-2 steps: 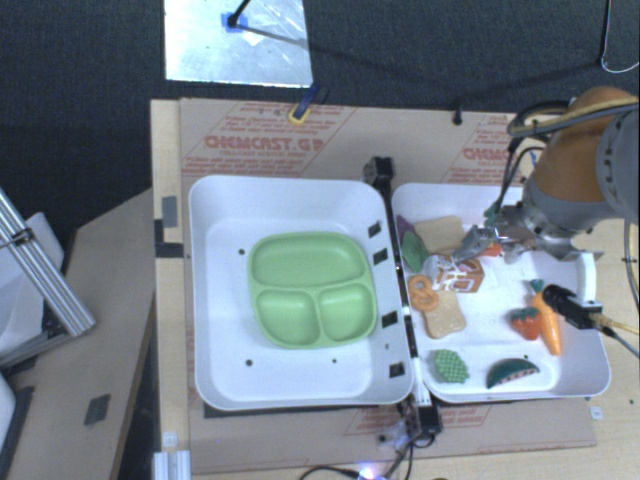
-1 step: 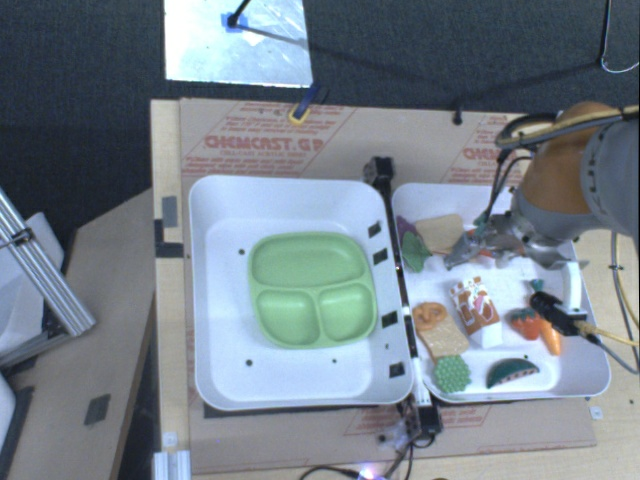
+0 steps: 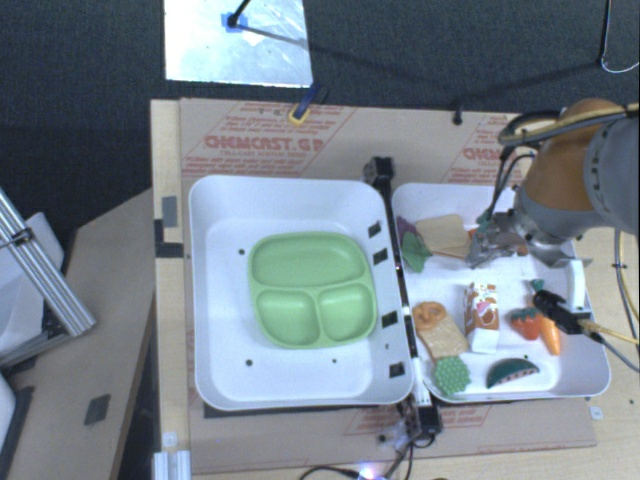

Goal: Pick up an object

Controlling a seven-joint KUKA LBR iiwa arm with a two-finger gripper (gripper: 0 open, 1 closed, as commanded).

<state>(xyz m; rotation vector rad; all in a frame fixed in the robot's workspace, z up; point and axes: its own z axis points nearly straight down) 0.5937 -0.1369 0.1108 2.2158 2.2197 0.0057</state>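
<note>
Camera view: gripper (image 3: 487, 245) sits low at the right bin's (image 3: 598, 373) back edge, beside the tan slice (image 3: 444, 235); finger state cannot be told. Recommend centring over one item before closing

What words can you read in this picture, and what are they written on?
"CHEMCAST GP": printed in red on the brown sheet under the bins, above the left bin.
Same red print at the sheet's top right corner: slanted and partly hidden, too unclear to read.
Red print along the sheet's front edge: too small to read.
Small carton in the right bin: its label is too blurred to read.
</note>
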